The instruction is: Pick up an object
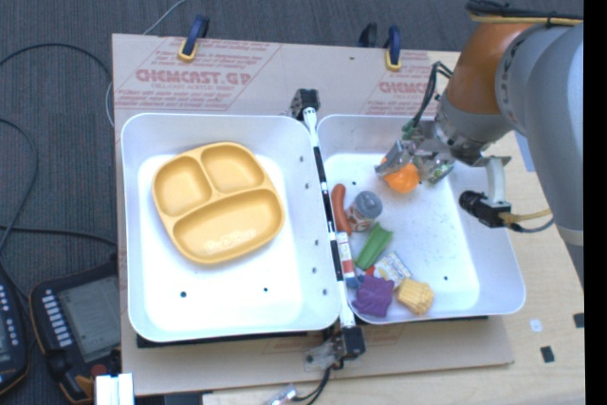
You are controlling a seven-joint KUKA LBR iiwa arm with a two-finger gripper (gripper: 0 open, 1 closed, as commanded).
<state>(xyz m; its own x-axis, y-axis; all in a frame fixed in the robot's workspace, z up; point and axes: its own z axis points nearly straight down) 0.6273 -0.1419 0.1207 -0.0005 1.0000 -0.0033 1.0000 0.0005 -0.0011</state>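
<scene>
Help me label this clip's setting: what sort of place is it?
Probably a robotics lab: a clamped bench board bears two white bins, with a teach pendant lying on carpet and toy objects like a purple toy.

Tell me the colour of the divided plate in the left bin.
Yellow-orange divided plate, clearest in the camera view.

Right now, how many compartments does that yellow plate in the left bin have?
3. The yellow divided plate has two small compartments along its far edge, one toward the left and one toward the right, plus one large compartment along its near side. None looks hidden.
</scene>
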